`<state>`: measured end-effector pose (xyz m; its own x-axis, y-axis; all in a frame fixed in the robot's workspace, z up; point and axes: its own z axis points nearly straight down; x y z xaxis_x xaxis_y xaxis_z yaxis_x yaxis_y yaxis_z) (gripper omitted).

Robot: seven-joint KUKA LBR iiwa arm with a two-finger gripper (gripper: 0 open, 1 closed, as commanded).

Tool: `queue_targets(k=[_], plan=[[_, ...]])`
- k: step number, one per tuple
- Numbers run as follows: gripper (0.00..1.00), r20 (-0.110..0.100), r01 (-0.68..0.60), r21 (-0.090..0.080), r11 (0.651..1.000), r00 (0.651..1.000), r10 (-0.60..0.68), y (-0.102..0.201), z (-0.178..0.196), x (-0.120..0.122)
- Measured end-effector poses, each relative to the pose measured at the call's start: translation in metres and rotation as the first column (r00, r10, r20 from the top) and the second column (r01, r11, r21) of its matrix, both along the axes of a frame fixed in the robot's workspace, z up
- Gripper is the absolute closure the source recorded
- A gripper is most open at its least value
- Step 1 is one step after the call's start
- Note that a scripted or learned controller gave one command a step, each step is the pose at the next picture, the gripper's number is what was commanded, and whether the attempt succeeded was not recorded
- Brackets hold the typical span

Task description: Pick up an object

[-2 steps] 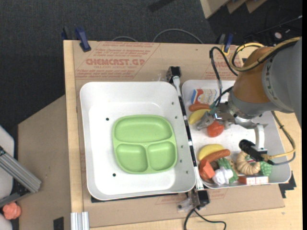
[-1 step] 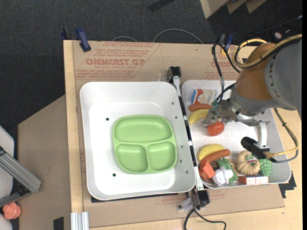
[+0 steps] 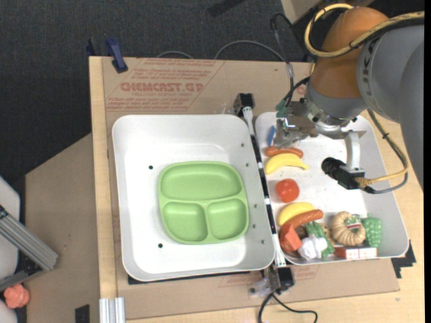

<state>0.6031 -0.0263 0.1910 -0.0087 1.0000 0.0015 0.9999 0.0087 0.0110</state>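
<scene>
At the top end of the right bin point(image 3: 316, 190), the hand point(image 3: 291, 130) hangs low over the toys, with a small blue piece point(image 3: 271, 136) just to its left and an orange piece point(image 3: 283, 151) and a banana point(image 3: 285, 164) just below it in the view; whether it is released or clenched cannot be told from this angle, and no toy is seen in its grasp

Nothing appears to be picked yet, and the step in hand looks like lining up over a target. The nearest candidates, the orange piece and the banana, lie touching each other and close against the wall shared with the left bin point(image 3: 135, 180). A clean pick would likely mean centring over one of them alone, setting the grip across its narrow width, and coming straight down clear of that wall, so the neighbour is not dragged along or wedged

A tomato point(image 3: 287, 190) sits apart on bare white floor further down and may be the easier choice, though its round shape could roll out of a shallow grip. Beyond it, a second banana point(image 3: 296, 210), a bagel point(image 3: 347, 229) and other toys crowd the bottom end, where a single grab seems harder. The left bin holds a green tray point(image 3: 202, 202), and both bins rest on the tabletop point(image 3: 161, 83)
</scene>
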Motion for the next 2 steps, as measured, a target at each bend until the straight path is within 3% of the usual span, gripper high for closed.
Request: queue_targets(k=[1, 2], plan=[[0.00, -0.011, 0.008, -0.002, 1.000, 1.000, -0.008, -0.005, -0.006, -0.003], [0.00, -0.008, 0.011, -0.003, 1.000, 1.000, -0.011, -0.038, -0.006, 0.014]])
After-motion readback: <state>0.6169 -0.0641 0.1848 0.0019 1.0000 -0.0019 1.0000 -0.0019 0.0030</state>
